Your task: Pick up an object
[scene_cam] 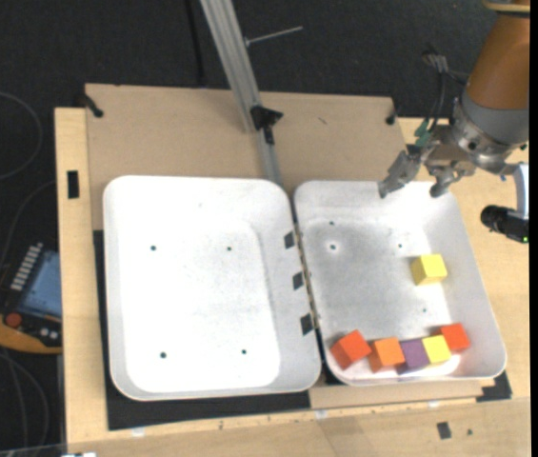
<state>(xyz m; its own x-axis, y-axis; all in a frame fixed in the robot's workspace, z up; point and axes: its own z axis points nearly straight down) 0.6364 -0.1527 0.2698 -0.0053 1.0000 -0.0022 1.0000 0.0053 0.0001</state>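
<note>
My gripper [413, 185] hangs over the far edge of the right bin [364, 255], its two fingers spread apart with nothing between them. A yellow cube [428, 268] lies alone in the right bin, below and slightly right of the gripper. Along that bin's near wall sits a row of blocks: a red-orange one [349, 347], an orange one [387, 352], a purple one [412, 354], a yellow one [437, 349] and a red one [455, 337].
The left bin [192, 284] lies beside the right one, joined by dark clips [299, 279]. A slanted metal rail [240, 65] rises behind the bins. Cables and a handheld pendant [30, 298] lie left of the bench.
</note>
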